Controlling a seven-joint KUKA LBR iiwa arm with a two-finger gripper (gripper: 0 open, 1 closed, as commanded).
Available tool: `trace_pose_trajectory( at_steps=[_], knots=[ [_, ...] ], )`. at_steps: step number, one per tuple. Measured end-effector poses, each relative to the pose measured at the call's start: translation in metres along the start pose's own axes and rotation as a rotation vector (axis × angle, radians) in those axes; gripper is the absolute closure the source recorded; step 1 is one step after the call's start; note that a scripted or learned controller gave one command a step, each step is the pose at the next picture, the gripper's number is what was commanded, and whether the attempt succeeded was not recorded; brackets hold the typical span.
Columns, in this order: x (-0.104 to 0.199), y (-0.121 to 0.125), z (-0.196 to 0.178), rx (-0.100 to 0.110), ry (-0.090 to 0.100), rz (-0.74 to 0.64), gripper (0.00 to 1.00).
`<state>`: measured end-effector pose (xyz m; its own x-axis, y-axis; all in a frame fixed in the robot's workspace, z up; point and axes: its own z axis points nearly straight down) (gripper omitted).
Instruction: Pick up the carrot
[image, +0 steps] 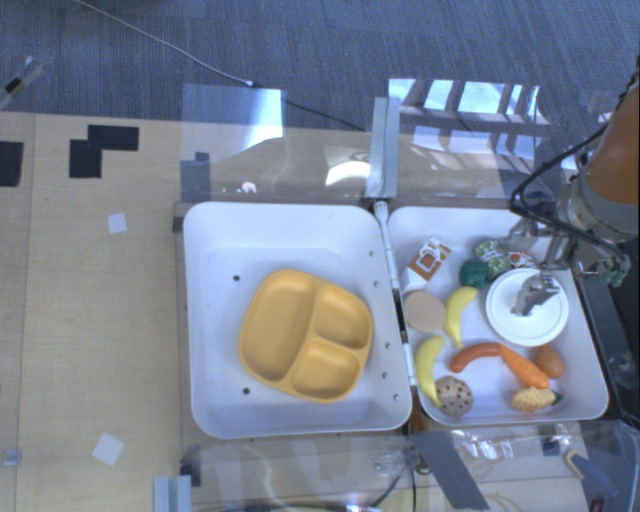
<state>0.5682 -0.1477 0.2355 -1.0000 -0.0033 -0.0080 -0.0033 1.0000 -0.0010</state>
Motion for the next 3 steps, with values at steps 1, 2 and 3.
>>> trace_pose_trajectory(
  at_steps=[1, 2, 3],
  knots=[
    [0.025, 0.015, 0.128, 0.004, -0.021, -0.126, 0.00],
    [0.058, 0.024, 0.134, 0.013, -0.046, -0.166, 0.00],
    [0.068, -0.006, 0.140, 0.007, -0.023, -0.105, 0.00]
  ],
)
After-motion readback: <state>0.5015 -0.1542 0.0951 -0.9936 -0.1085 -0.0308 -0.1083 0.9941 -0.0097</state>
